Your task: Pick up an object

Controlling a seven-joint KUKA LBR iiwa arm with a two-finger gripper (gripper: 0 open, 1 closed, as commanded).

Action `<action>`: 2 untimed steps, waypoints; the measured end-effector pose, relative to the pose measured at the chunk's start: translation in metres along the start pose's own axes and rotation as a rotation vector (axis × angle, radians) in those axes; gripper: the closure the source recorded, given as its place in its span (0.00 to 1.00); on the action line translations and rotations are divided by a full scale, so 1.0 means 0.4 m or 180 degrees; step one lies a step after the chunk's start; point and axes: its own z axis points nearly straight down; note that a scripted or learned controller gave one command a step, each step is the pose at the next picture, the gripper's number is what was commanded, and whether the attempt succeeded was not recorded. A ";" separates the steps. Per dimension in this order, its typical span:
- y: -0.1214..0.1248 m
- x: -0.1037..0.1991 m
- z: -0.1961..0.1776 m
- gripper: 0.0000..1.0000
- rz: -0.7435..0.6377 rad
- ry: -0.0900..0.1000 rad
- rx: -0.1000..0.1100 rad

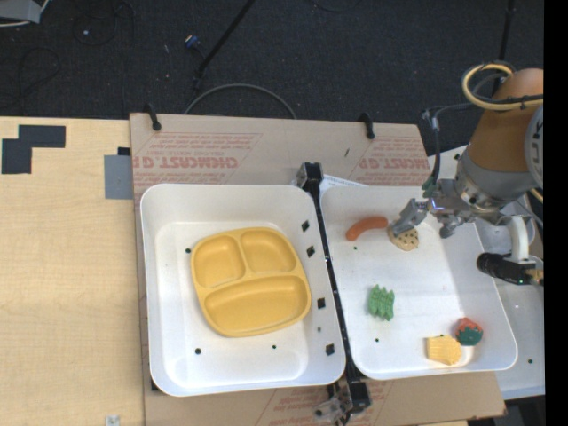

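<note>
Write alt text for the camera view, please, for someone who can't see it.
A robot arm's hand hovers at a small tan toy in the right white bin, which also holds a sausage, a green piece, a yellow piece and a red one. The left bin holds a yellow tray.

a robotics lab: a wooden bench (62,282) with two white bins (169,238) on cardboard (266,149), cables (240,96) trailing over dark carpet (355,43).

Divided tray (251,280) in left bin (169,238), sausage (366,228), cookie (406,239) in right bin (479,327)
</note>
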 end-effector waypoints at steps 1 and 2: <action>0.003 -0.009 0.159 0.00 0.0001 0.0000 0.0001; 0.006 -0.011 0.123 1.00 0.0004 -0.0003 -0.0012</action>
